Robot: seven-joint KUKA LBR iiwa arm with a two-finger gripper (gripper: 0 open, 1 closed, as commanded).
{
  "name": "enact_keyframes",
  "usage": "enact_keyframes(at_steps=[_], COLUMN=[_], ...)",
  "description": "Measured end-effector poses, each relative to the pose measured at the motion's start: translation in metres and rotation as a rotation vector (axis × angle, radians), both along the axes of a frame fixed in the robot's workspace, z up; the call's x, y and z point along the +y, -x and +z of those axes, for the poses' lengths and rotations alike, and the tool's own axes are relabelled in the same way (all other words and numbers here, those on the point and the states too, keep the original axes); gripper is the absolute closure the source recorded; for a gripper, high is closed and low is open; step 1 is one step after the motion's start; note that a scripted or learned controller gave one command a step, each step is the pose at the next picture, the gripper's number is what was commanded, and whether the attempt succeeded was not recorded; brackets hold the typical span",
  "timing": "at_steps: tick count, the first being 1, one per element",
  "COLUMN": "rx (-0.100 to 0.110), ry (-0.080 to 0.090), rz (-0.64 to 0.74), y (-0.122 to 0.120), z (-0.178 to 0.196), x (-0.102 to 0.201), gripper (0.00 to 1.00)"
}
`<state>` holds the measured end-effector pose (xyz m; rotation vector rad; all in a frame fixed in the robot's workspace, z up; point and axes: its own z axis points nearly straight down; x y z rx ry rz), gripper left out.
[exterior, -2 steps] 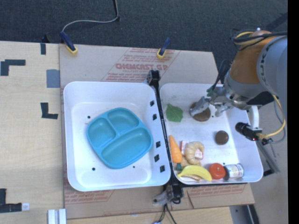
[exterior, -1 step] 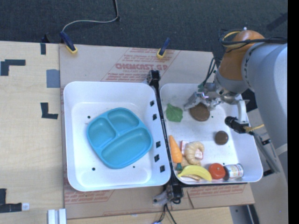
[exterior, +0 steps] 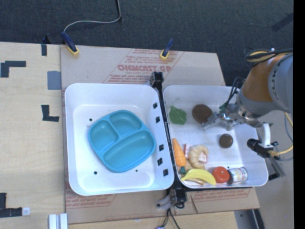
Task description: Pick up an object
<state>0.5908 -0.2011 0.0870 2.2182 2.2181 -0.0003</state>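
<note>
Closest to me I count one banana [exterior: 200,176], one tomato [exterior: 220,174], one can [exterior: 238,174]. Then one carrot [exterior: 178,152], its long side pointing away from me. Two brown balls [exterior: 225,140]. The gripper [exterior: 212,122] sits beside the farther brown ball [exterior: 202,112]; I can't tell if it's open.

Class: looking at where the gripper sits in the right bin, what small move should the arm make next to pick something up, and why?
Probably a short lowering onto the larger brown round object. The gripper sits just beside it at its lower right edge, with nothing seen between its fingers, and that object lies apart from the green leaf.
</note>
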Motion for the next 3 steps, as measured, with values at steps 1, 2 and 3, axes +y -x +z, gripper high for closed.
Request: enact_keyframes(at_steps=[1, 2, 3], rx=[-0.001, -0.003, -0.003], ry=[0.0, -0.001, 0.0], rz=[0.0, 0.001, 0.001], y=[0.064, 0.028, 0.069], z=[0.0, 0.0, 0.0], x=[-0.01, 0.02, 0.013], gripper=[0.0, 0.0, 0.0])
